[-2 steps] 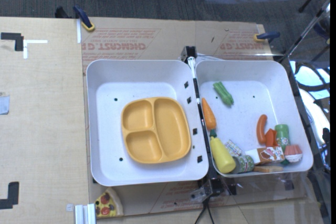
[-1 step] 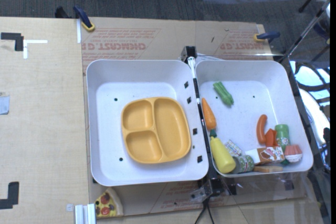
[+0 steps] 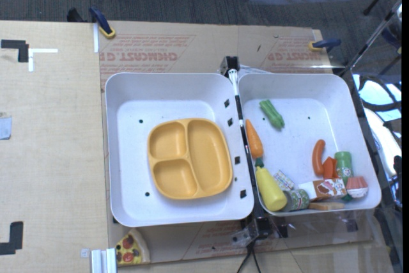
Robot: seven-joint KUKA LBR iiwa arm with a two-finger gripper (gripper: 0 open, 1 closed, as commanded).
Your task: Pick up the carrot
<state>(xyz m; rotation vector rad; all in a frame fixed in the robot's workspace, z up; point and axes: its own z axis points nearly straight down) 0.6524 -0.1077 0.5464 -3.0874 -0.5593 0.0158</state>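
Two white bins sat side by side on the worktop (image 3: 51, 137) as I watched remotely. The left bin (image 3: 128, 99) held a yellow divided plate (image 3: 190, 158). In the right bin (image 3: 332, 99), the carrot (image 3: 254, 139) lay against the left wall, its green end pointing toward the near side, just above a yellow bottle (image 3: 270, 190). A green pepper (image 3: 272, 114) lay near the far wall, apart from the carrot. A red sausage (image 3: 318, 156), a green can (image 3: 343, 164) and small food packets (image 3: 330, 188) crowded the near right corner. I could not tell the state of the jaws.
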